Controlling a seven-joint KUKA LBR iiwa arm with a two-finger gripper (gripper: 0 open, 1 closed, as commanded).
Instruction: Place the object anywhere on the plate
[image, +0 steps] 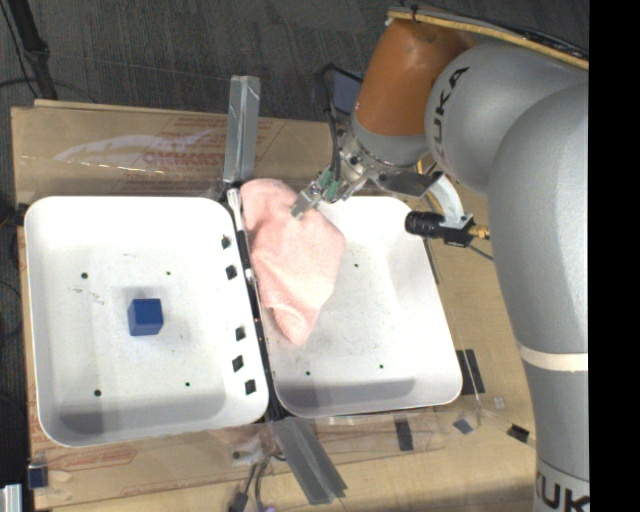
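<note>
A pink cloth (290, 265) lies crumpled along the left side of the right white bin (390, 330). Its upper part reaches the bin's far left corner and its left edge overlaps the divider between the bins. My gripper (305, 205) comes down from the orange-banded wrist and its tip touches the top of the cloth near the far edge of the bin. A small blue cube (146, 316) sits on the floor of the left white bin (60, 250), well away from the gripper.
The big grey arm (520, 200) covers the right of the view and overhangs the right bin's far right corner. A black cable fitting (437, 226) juts out beside the wrist. Cardboard and tape strips surround both bins.
</note>
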